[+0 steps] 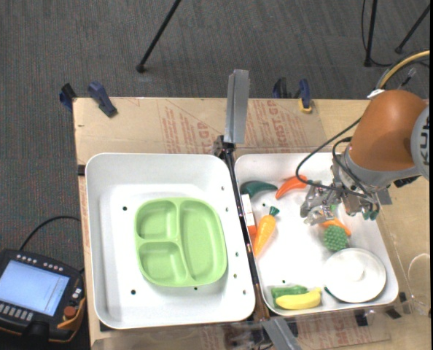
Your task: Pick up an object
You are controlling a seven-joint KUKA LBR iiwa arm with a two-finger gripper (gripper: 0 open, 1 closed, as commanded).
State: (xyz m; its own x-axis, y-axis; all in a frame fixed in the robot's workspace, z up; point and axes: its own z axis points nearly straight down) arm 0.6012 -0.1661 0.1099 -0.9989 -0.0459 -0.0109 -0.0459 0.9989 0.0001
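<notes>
In the right bin (388,267) lie several toy foods: a carrot (264,230) near the left wall, a dark green pepper (257,188) and an orange-red chili (291,186) at the back, a green bumpy fruit with an orange top (336,235), and a yellow banana on a green piece (298,298) at the front. A white round plate (355,274) sits at the front right. My gripper (320,205) hangs low over the bin's middle, just above and left of the bumpy fruit. No object shows between its fingers.
The left bin (107,195) holds a green divided tray (180,240). A metal post (238,108) rises between the bins at the back. Clamps (100,97) grip the bench's back edge. A teach pendant (30,290) lies at the lower left.
</notes>
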